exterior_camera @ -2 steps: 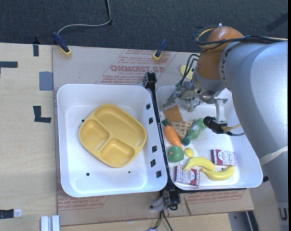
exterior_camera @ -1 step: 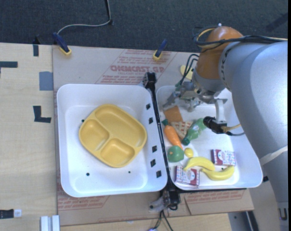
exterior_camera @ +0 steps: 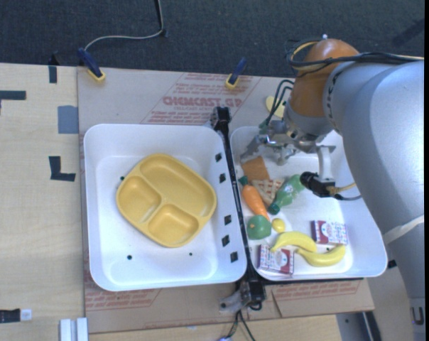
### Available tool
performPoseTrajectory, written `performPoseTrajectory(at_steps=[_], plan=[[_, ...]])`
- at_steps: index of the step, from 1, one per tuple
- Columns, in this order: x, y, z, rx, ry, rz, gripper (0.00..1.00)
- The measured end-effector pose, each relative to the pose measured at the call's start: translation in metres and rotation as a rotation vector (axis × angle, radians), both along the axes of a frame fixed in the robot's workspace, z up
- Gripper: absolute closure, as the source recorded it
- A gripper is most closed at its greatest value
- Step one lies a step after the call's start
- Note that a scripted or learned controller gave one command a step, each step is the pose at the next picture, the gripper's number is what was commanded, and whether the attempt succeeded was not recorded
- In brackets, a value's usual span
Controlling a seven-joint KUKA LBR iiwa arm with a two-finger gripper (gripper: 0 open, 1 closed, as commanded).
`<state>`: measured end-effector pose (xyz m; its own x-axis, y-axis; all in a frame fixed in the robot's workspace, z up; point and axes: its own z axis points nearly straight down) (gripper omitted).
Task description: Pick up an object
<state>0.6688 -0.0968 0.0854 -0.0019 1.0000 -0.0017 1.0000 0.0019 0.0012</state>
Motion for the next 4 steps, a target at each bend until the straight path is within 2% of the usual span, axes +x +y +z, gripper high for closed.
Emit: performPoseTrajectory(at_steps=[2, 3, 4], plan=[[-0.008, 0.002, 0.000, -0.001, -0.001, -0.001, 0.00], [0.000, 0.002, 0.000, 0.001, 0.001, 0.000, 0.00], [0.000, 0.003, 0.011, 0.001, -0.002, 0.001, 1.00]])
